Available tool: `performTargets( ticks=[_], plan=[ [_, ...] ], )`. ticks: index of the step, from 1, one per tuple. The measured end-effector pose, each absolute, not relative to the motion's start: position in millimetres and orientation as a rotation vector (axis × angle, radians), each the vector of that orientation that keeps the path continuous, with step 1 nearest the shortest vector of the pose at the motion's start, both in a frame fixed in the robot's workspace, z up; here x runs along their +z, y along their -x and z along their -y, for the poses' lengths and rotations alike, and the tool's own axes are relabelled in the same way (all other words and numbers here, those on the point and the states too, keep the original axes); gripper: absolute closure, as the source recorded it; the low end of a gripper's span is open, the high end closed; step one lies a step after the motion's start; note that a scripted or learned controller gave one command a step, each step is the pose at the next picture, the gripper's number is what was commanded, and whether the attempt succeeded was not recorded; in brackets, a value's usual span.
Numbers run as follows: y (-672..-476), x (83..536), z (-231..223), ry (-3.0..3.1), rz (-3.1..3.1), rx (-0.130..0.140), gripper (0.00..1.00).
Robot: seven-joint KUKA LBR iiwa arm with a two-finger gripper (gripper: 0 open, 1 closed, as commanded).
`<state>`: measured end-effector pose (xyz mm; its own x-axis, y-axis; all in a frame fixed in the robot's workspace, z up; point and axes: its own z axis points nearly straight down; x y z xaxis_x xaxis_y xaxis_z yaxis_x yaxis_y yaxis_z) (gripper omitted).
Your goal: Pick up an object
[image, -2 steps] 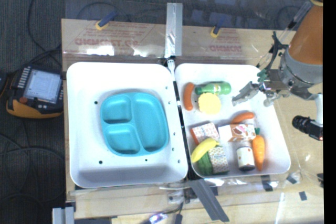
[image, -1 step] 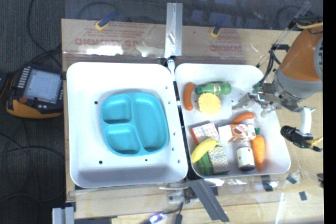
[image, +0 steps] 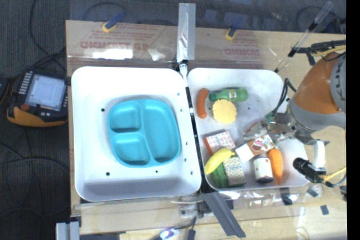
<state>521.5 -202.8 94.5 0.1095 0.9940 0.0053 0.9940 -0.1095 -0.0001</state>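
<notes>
The wooden worktop (image: 135, 42) carries 2 shallow white bins side by side. The left white bin (image: 90, 121) holds a turquoise plastic tray (image: 143, 131) with 3 compartments, lying flat at its centre. The right white bin (image: 264, 78) holds the loose objects. At 12 o'clock in it lie an orange sausage-shaped toy (image: 202, 103), a green plastic bottle (image: 230, 95) on its side, and a round yellow disc (image: 224, 112) touching the bottle. At 6 o'clock sit a small red-and-white printed box (image: 219, 141), a yellow banana (image: 217, 159), a green patterned cup (image: 232, 172) touching the banana, a small dark jar with a white label (image: 261, 169), and an orange carrot (image: 275, 164) just beside the jar.

The grey arm with its orange band (image: 318, 95) reaches in from 3 o'clock. The tool (image: 269, 131) is low over the right bin, just above a white-and-red packet (image: 259, 146) near the carrot's top. Whether it is wide or narrow cannot be told, and nothing is seen held in it.
</notes>
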Motion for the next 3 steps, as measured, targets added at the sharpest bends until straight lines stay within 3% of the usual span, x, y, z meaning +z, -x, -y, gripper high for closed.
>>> performTargets(
  ticks=[1,2,3],
  plan=[
    [-522.0,103.1,202.1,2.336,2.095,-0.007,1.00],
    [-600.8,167.5,200.1,2.500,1.905,0.007,1.00],
    [-600.4,176.0,200.3,2.499,1.908,0.016,1.00]
  ],
)
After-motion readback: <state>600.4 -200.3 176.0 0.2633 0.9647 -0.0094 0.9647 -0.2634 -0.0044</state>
